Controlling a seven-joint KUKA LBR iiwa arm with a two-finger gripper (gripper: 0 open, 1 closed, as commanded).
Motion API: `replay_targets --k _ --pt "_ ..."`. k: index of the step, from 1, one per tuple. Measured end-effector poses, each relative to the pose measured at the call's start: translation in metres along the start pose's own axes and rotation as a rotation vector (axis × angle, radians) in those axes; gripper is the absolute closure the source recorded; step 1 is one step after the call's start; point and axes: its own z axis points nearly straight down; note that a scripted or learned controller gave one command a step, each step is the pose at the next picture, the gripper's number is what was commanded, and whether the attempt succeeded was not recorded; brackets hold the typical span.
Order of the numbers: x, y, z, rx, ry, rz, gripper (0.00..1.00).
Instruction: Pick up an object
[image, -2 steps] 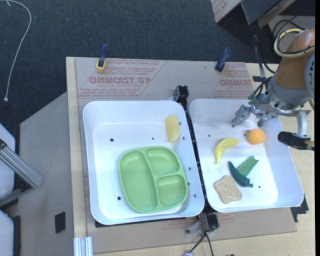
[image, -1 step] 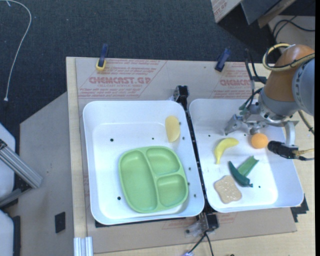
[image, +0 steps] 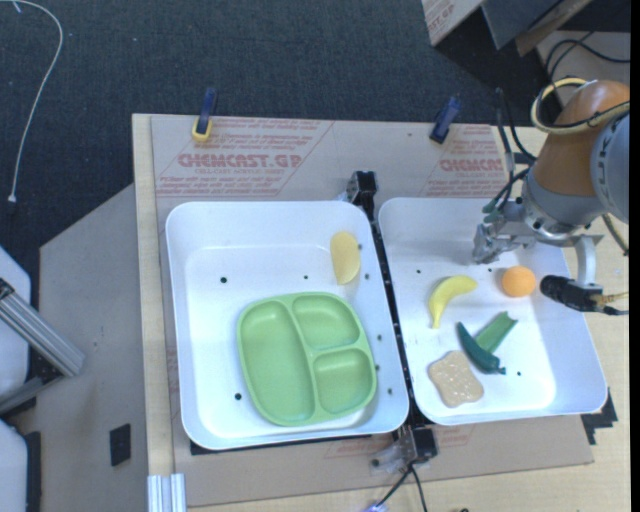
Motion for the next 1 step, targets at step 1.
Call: replay_targets --k 1 --pt "-0.005 0.0006 -0.0445 -0.006 -0.002 0.001 1.0"
